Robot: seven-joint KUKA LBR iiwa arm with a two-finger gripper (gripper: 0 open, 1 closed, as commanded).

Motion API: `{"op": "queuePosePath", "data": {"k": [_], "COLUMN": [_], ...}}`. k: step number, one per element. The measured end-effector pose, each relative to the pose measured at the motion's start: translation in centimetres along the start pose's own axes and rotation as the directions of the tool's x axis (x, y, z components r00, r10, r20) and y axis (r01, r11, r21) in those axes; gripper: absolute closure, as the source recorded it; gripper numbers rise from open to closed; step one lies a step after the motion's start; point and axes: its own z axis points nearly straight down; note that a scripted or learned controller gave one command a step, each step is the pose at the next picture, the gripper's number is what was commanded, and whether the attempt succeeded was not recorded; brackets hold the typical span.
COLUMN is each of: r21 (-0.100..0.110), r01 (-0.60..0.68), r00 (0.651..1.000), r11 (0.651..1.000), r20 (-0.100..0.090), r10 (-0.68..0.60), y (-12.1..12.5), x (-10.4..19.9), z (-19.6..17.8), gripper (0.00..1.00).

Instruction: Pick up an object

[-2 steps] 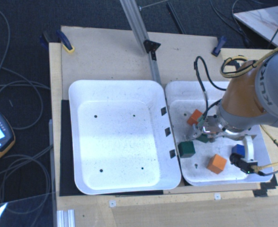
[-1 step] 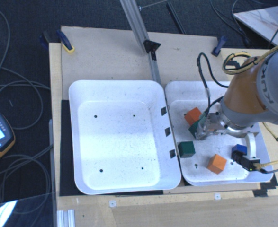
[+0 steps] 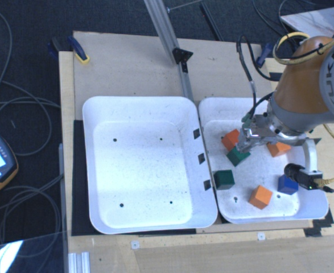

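Since the task names no particular object, the likeliest target is judged to be the small dark green block [image 3: 238, 156] lying tilted near the middle of the right-hand shallow white bin [image 3: 309, 212], because the pincer [image 3: 247, 143] is lowered just above and beside it. Whether the pincer is open, closed, or gripping anything cannot be told, as its tips are hidden among the blocks and by the wrist above. Just to the upper left of that block, touching or nearly touching it, an orange-red cube [image 3: 231, 139] is seen, so close that a clean grasp of one alone is judged difficult. A second dark green cube [image 3: 224, 179] rests lower down, near the bin's left wall. An orange cube [image 3: 260, 197] sits toward the front rim, a blue cube [image 3: 288, 184] lies to its right, and another orange block [image 3: 279, 149] is partly covered by the arm. All the blocks are loosely scattered, apparently so that any one may be tried.

Above them the grey arm with its orange band [image 3: 300, 84] is brought in from the right, bent steeply down into the bin. The left-hand white bin [image 3: 98, 118] stands alongside, the two walls touching. Both bins are carried on a pale wooden worktop [image 3: 127, 61], and a slanted metal rail [image 3: 161, 21] crosses above it.
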Motion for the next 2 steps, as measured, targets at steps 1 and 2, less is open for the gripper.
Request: {"op": "queuePosePath", "data": {"k": [1,2], "r21": [0.005,0.008], "r01": [-0.001,-0.003], "r00": [1.0,1.0], "r11": [1.0,1.0], "r20": [0.0,0.002], "r10": [0.001,0.003], "y": [2.4,4.9], "x": [1.8,1.5], "z": [-1.6,0.7], "gripper": [1.0,1.0]}}
